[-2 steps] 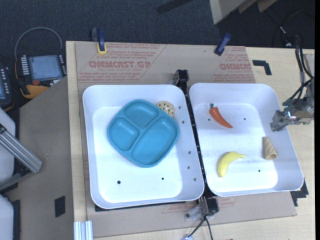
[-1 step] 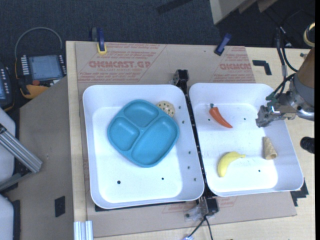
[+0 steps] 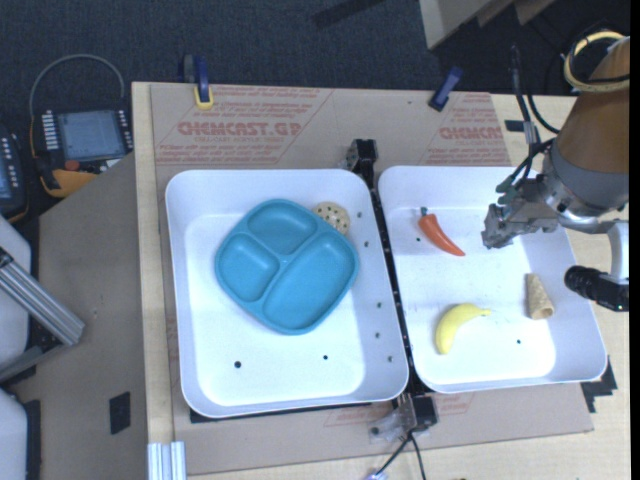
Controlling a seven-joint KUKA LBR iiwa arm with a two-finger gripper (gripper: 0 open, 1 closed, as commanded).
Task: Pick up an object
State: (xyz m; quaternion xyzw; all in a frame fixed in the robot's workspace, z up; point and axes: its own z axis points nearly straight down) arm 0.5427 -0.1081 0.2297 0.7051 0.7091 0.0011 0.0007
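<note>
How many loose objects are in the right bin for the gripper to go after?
3. An orange carrot lies at the upper left, a yellow banana at the lower middle, and a tan roll near the right wall. The gripper might hide something small.

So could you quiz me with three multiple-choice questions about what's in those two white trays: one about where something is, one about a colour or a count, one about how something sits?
1. Where does the banana lie?
A. in the right bin
B. in the left bin
C. on the blue plate

2. How many loose items lie in the right bin?
A. one
B. three
C. five

3. How does the cookie sit?
A. apart in a corner
B. against the blue plate's rim
C. between the gripper's fingers

Answers: 1 A, the banana rests on the right bin's floor. 2 B, the banana, the carrot and the tan roll. 3 B, it peeks out at the plate's upper edge.
</note>
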